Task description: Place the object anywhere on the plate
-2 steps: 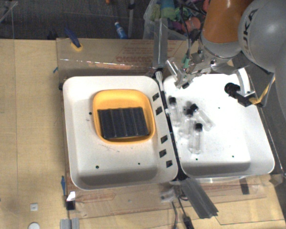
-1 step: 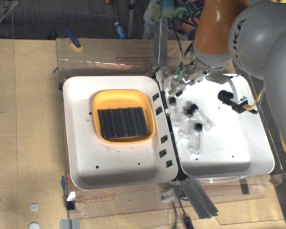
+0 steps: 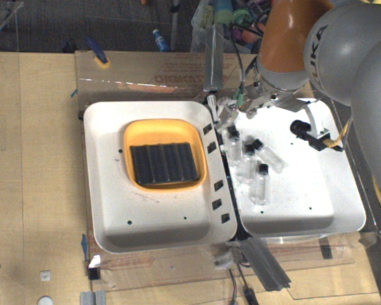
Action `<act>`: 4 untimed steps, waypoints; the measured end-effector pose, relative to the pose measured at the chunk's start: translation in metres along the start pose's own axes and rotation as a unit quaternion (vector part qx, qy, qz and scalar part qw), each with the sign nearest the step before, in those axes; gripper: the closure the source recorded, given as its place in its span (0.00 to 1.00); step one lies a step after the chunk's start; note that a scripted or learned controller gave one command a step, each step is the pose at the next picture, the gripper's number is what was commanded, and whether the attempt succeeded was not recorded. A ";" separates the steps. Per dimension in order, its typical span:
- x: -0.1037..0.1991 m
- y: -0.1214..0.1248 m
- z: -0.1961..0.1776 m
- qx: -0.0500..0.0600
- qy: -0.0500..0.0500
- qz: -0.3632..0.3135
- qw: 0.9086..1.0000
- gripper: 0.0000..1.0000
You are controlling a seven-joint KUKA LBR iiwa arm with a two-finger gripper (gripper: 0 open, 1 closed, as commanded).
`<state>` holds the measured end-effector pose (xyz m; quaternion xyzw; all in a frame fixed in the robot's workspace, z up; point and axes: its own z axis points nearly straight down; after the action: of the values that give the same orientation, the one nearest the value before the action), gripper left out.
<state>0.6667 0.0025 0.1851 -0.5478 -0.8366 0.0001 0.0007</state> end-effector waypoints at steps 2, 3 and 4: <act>-0.005 -0.002 -0.031 -0.002 -0.001 0.002 1.000 0.00; -0.007 -0.002 -0.037 -0.003 -0.001 0.018 1.000 0.00; -0.003 -0.001 -0.043 -0.003 -0.002 -0.014 1.000 0.00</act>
<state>0.6675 -0.0008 0.2281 -0.5356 -0.8445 -0.0010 -0.0024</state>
